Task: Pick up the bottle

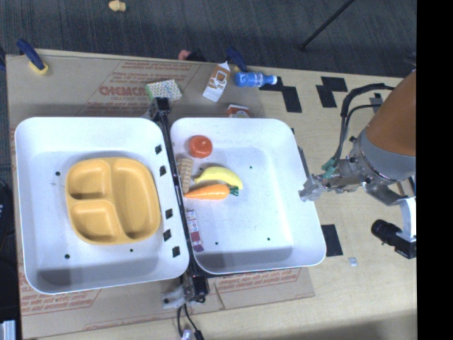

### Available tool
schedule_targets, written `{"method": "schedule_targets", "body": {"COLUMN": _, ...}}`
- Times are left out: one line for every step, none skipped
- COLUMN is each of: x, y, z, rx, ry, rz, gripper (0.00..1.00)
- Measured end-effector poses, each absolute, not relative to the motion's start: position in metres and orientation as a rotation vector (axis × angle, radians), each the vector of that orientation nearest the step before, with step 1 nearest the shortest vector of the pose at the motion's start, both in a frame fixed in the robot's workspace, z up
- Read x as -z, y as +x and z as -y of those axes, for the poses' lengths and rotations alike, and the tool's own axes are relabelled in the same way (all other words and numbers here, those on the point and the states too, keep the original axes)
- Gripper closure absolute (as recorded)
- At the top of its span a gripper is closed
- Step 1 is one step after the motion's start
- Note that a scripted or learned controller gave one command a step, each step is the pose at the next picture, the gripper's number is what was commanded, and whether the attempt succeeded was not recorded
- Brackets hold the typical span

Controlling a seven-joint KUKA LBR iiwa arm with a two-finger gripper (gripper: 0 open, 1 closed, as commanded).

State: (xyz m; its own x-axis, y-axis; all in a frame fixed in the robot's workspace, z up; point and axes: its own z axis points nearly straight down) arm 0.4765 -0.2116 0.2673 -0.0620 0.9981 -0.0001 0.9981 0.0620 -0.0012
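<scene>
Bins side by side fill the middle of the frame, both shallow and white. Left bin (28, 190) holds a yellow divided plate (113, 198) w/ three compartments, lying flat near the bin's centre. Right bin (283, 218) holds four small items bunched in its upper left part: an orange-red tomato (199, 146) at top, a ridged tan cone-like piece (185, 170) against the left wall, a banana (219, 176) just right of that, and a carrot (208, 192) w/ green tip lying touching the banana's lower side. A label strip (193, 231) lies along the right bin's left wall, lower down.

Bottle (253, 80), blue w/ a pale cap end, lies on its side outside both bins, on the cardboard at upper centre of the frame, above the right bin's top rim. Just left of it a small carton (216, 82) lies tilted; further left a patterned packet (164, 89).

Gripper (311, 190) hangs at the right bin's right rim, mid-right of frame, well apart from the bottle; nothing visible in it, and can't tell how far its tips are parted. Orange band (395, 122) of the arm shows at the right edge
</scene>
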Motion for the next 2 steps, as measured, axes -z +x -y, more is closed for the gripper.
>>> {"method": "schedule_targets", "body": {"x": -0.247, "y": 0.476, "z": 0.211, "rx": -0.004, "ry": -2.393, "rz": 2.029, "gripper": 1.00}}
{"method": "schedule_targets", "body": {"x": -0.208, "y": 0.476, "z": 0.178, "rx": -0.002, "ry": -2.246, "rz": 2.191, "gripper": 1.00}}
